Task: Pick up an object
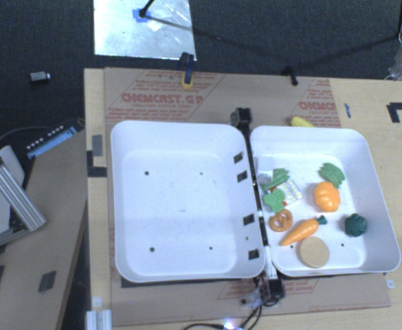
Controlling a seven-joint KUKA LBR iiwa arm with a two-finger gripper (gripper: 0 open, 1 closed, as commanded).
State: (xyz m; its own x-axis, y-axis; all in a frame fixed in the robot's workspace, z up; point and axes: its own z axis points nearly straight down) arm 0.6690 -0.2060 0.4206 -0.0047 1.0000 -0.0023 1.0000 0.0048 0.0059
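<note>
Near the right bin's front, an orange toy carrot, green-tipped.

Two shallow white bins sit side by side on a cardboard-covered bench. The left bin is at frame centre. The right bin holds an orange bell pepper, a carrot, a pretzel, a round tan disc, a dark green broccoli, and leafy green pieces. A yellow object lies just beyond the right bin's upper rim.

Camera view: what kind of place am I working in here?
Likely a robot test bench: two white bins on a cardboard sheet, toy food like a carrot, cables across dark carpet.
</note>
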